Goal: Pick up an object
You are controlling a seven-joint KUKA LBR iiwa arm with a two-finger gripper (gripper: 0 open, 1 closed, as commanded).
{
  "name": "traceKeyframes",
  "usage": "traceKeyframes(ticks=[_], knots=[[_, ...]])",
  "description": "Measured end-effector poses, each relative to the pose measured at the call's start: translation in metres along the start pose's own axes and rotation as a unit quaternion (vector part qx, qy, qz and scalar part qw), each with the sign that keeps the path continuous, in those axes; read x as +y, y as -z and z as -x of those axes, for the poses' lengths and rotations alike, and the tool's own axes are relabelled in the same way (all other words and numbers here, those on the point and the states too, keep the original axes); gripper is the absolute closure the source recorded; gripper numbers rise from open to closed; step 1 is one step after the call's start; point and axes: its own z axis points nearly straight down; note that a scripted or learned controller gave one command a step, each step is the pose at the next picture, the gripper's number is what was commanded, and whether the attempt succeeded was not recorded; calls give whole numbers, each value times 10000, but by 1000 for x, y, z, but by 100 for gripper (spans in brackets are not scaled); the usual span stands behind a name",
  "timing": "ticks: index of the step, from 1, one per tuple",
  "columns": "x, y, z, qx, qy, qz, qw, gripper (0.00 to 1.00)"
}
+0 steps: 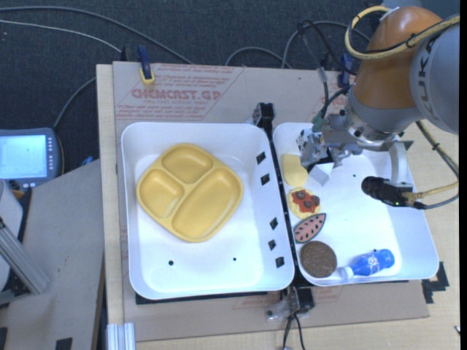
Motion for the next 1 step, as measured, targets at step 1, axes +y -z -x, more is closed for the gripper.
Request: traceKeyframes(ticks=[1], knots=[[-18,-9,-47,-5,-6,-5,10000,100]])
